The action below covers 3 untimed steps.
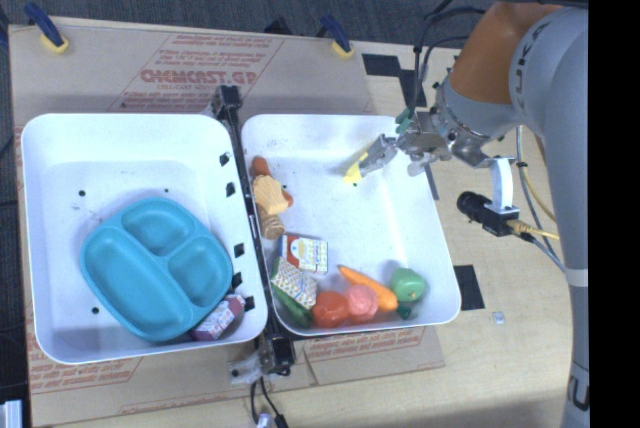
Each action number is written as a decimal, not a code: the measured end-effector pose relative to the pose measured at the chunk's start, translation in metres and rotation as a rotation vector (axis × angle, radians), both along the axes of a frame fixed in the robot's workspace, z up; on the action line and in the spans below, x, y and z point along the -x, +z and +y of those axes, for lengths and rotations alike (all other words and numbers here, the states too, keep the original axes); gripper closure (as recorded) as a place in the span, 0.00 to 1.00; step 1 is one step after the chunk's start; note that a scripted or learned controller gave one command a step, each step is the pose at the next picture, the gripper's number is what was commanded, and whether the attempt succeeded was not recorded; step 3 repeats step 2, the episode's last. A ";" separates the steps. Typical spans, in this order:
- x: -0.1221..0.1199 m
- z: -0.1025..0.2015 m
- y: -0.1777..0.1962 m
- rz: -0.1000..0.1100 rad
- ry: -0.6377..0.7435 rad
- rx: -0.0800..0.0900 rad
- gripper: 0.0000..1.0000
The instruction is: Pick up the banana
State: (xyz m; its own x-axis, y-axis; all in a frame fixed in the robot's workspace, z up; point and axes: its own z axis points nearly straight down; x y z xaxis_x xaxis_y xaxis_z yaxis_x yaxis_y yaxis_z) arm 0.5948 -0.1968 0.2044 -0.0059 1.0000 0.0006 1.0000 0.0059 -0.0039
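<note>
Camera view looked down at a slant on a bench (520,336) bearing two shallow white bins. The grey arm (545,66), orange band above its wrist, reached in from the right of the frame, bent low over the upper right rim of the right bin (330,131). Its gripper (376,156) pointed left and down, and a small yellow tip, the banana (353,175), showed just at the ends of the fingers, above the bin floor. It seemed pinched there, though most of it was hidden.

Nearest, along the lower edge of the right bin, lay a huddle of glossy plastic toy food: a green pepper (407,286), an orange carrot (367,287), a red tomato (330,310) and a pink piece (360,304). Beside them sat a small printed carton (306,254) and a green packet (293,286). Further up, against the left wall, stood a tan toy figure (268,203).

The left bin (60,141) held a smooth blue divided tray (155,266), three hollows in it, with a small purple packet (218,321) touching its lower right edge.

Behind both bins lay flat brown cardboard (200,71) printed in red, held by blue clamps (47,28) at the far corners.
</note>
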 end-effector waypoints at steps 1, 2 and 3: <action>-0.045 -0.013 -0.113 -0.002 -0.191 0.001 0.00; -0.045 -0.012 -0.103 0.001 -0.184 0.000 1.00; -0.045 -0.012 -0.103 0.001 -0.184 0.000 1.00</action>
